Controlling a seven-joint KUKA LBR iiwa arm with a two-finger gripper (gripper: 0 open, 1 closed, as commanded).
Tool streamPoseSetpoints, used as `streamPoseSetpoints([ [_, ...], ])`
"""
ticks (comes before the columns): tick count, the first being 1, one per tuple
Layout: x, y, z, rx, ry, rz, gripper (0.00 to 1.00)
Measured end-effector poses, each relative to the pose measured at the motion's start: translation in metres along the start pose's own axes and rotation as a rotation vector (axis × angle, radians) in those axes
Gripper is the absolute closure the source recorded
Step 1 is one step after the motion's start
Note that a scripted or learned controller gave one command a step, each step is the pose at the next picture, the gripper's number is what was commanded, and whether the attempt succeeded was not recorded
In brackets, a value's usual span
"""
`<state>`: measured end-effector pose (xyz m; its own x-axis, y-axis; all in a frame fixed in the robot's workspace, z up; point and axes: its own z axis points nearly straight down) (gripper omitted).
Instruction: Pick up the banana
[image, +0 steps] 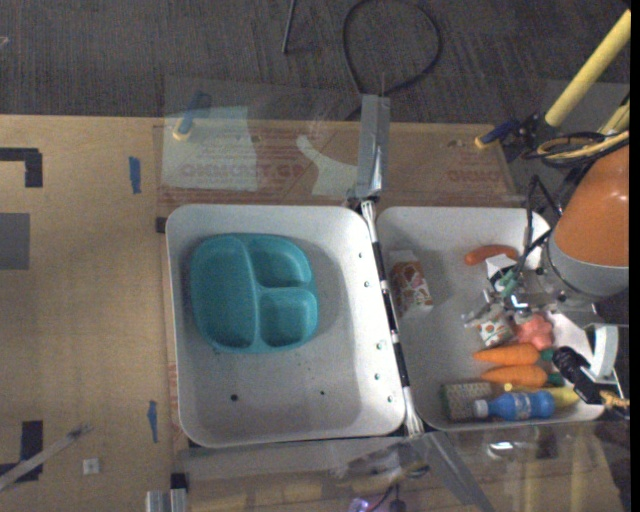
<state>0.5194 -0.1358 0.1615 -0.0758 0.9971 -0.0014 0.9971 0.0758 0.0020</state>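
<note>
The banana (566, 396) shows as a small yellow strip at the front right of the right bin (440, 240), just right of a blue bottle (515, 406); most of it is hidden. My gripper (503, 305) hangs over the middle of the right bin, under the arm's orange band. It is behind and to the left of the banana, well apart from it, close to a pink item (537, 330).
The right bin also holds two carrots (507, 354), an orange sausage (489, 254), a brown packet (410, 285) and a grey-brown block (460, 398). In the left bin (330, 400) lies a teal divided plate (253, 292).
</note>
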Motion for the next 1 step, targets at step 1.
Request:
streamPoseSetpoints([
  [1, 0.0148, -0.0337, -0.0408, 0.003, 0.003, -0.049, 0.00],
])
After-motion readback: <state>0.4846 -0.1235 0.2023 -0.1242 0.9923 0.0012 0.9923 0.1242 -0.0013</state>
